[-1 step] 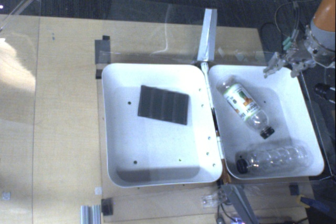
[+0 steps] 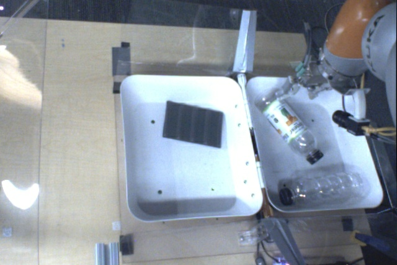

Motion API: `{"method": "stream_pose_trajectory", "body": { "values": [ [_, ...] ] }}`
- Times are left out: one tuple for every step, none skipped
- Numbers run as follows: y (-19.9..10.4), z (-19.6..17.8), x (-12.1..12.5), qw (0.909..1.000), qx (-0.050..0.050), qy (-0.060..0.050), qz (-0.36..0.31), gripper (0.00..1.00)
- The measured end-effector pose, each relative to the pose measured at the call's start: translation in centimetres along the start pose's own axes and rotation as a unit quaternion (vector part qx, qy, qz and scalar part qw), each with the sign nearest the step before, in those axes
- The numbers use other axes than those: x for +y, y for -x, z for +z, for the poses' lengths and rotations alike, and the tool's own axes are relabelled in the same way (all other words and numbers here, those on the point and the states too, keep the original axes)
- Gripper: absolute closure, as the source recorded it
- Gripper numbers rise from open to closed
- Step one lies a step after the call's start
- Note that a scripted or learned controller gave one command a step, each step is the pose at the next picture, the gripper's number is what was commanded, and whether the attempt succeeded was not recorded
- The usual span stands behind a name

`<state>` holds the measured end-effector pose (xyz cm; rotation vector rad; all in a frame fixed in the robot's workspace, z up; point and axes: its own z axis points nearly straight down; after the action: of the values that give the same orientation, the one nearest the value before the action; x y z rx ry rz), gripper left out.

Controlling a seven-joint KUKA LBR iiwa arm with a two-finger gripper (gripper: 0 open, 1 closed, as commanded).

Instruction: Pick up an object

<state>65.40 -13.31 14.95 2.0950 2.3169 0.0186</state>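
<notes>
A dark grey ribbed pad [image 2: 193, 124] lies flat in the left bin [image 2: 133, 152]. In the right bin [image 2: 366, 158] a clear bottle with a white and orange label [image 2: 286, 121] lies slanted, its black cap toward the lower right. A second clear ribbed bottle [image 2: 324, 186] lies along the bin's front wall, black cap to the left. My gripper [image 2: 300, 79] hangs at the right bin's back edge, just above the bottom end of the labelled bottle. Whether it touches that bottle is unclear.
The arm's orange band [image 2: 353, 22] and grey wrist stand over the right bin's back right corner. A metal bracket [image 2: 245, 46] rises behind the gap between the bins. Cables [image 2: 360, 127] run along the right bin's right edge.
</notes>
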Motion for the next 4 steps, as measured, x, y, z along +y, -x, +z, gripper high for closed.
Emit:
{"method": "stream_pose_trajectory", "body": {
  "values": [
    [-3.6,6.2,0.4,0.9989,0.002,-0.006,-0.046,0.00],
    [-4.4,5.8,-6.4,0.9899,0.003,-0.004,-0.141,0.00],
    [-4.4,4.5,-6.0,0.9900,0.001,0.002,-0.141,1.00],
    [-4.4,4.5,-6.0,0.9899,0.001,0.001,-0.141,0.00]
  ]
}}
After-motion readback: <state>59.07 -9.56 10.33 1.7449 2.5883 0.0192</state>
